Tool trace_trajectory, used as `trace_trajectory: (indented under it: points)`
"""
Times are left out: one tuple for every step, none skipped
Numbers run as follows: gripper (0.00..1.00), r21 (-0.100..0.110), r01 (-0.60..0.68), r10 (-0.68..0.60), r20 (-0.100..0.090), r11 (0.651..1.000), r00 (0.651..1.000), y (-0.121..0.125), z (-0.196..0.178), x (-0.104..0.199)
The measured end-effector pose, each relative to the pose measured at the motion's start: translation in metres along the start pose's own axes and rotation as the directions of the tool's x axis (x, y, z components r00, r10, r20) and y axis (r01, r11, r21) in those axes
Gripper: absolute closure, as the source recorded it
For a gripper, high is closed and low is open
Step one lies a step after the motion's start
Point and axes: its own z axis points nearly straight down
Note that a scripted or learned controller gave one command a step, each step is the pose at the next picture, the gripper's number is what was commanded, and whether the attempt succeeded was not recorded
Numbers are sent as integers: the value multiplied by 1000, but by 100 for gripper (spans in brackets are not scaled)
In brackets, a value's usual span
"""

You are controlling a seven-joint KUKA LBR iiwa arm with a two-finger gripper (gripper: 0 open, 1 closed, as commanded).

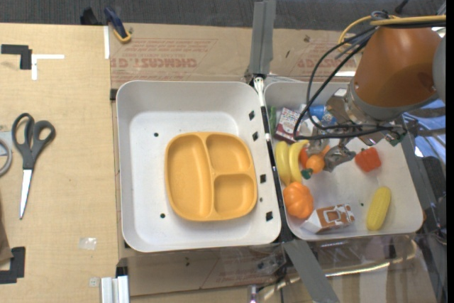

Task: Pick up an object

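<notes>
In the right bin (408, 223), my gripper (335, 155) hangs low under the arm's orange band (394, 67). It is just right of a small orange fruit (314, 164) and left of a red block (368, 160). Yellow bananas (286, 160) lie by the bin's left wall. Below them sits an orange pumpkin-like fruit (298, 200). A small brown-and-white carton (335, 217) and a yellow corn cob (378, 208) lie near the front wall. The arm hides part of the bin's back.
The left bin (135, 152) holds a yellow divided plate (211, 175). A printed packet (287, 121) and a blue item (317, 112) lie at the back of the right bin. Scissors (30, 152) rest on the bench at far left. Black cables (326, 74) loop beside the arm.
</notes>
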Motion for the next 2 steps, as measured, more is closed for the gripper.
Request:
trace_trajectory:
  points:
    - [100,1,-76,76,1,997,997,30,-98,-74]
    - [100,1,-198,198,1,980,980,33,-165,-28]
